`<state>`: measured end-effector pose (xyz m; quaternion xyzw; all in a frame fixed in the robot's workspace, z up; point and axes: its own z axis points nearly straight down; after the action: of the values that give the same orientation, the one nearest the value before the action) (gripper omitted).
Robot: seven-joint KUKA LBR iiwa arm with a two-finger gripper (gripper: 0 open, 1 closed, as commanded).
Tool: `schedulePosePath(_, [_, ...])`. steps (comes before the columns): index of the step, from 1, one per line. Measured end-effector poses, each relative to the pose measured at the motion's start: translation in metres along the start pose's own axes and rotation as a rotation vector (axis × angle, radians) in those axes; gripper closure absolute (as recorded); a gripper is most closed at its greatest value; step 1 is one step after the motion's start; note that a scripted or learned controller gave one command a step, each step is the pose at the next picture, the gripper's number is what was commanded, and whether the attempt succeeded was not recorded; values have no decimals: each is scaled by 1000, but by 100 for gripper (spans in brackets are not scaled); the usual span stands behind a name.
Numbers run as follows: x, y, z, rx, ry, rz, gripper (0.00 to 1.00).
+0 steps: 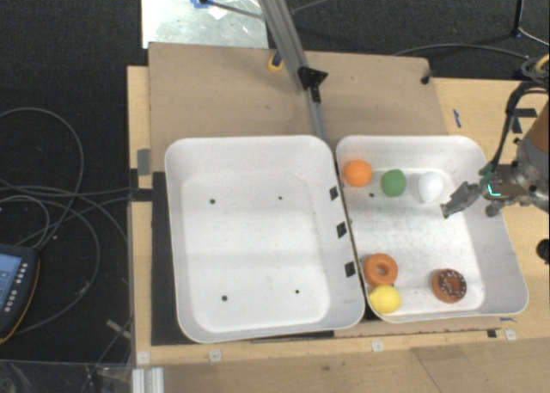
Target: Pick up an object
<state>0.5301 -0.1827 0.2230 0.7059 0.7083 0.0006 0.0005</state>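
Note:
The right bin (494, 249) holds several small objects. Along its far side lie an orange ball (357, 173), a green ball (394, 182) and a white ball (430, 187). Near its front edge sit an orange ring donut (381, 269), a yellow ball (385, 298) and a brown sprinkled donut (449, 285). My gripper (468, 198) hangs over the right bin's far right part, just right of and slightly below the white ball. I see nothing held in it.
The left bin (249, 236) adjoins the right bin along a shared middle edge with black clips (341, 229). A grey pole (284, 21) slants down to the bench behind the bins. Cables lie on the floor at left.

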Motion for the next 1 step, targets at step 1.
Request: schedulePosePath(1, [-3, 0, 62, 6, 1, 3, 0])
